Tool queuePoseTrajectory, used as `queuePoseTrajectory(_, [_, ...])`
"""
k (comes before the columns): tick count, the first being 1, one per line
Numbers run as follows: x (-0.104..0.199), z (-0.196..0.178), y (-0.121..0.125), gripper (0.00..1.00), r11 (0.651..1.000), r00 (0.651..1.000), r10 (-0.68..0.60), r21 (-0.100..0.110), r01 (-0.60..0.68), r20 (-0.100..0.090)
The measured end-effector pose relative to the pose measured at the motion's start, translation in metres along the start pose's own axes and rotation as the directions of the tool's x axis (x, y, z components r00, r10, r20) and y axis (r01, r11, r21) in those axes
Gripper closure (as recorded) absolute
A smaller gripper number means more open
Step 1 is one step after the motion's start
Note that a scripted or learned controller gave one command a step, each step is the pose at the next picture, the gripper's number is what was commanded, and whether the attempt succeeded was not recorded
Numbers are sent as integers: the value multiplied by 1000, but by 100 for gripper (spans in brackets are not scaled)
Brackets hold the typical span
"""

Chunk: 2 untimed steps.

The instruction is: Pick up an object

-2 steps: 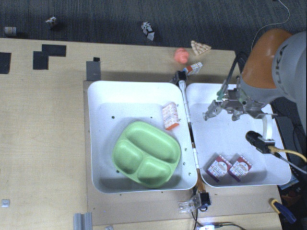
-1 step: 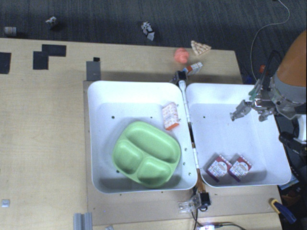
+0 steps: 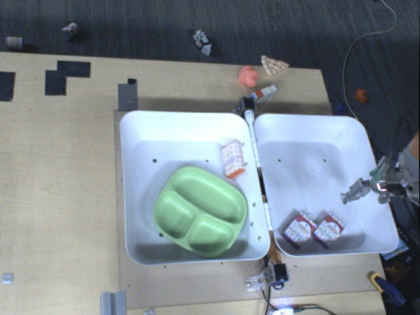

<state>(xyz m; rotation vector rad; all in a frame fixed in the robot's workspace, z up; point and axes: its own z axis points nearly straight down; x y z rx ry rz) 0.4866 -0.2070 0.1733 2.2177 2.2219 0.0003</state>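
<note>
A: Where is the gripper (image 3: 357,192) right now?

B: Over the right edge of the right bin (image 3: 341,133), reaching in from the side. The jaws look slightly parted with nothing between them, though they are small and hard to make out.

A: And the things to pick?

B: Two small red-and-white packets (image 3: 313,230) lie side by side near the front wall of that bin, apart from the gripper. In the left bin (image 3: 141,143) sits a green divided plate (image 3: 200,210), tilted, with a white-and-orange packet (image 3: 232,159) just beyond it near the divider.

A: Anything on the tabletop (image 3: 59,195)?

B: A pink ball (image 3: 248,76) lies behind the bins.
</note>
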Motion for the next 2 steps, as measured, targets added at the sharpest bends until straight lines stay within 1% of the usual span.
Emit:
queuePoseTrajectory(1, [67,87,2,0,1000,1000,-3,-5,3,-1])
queuePoseTrajectory(2, [67,75,5,100,1000,1000,-4,-12,4,1])
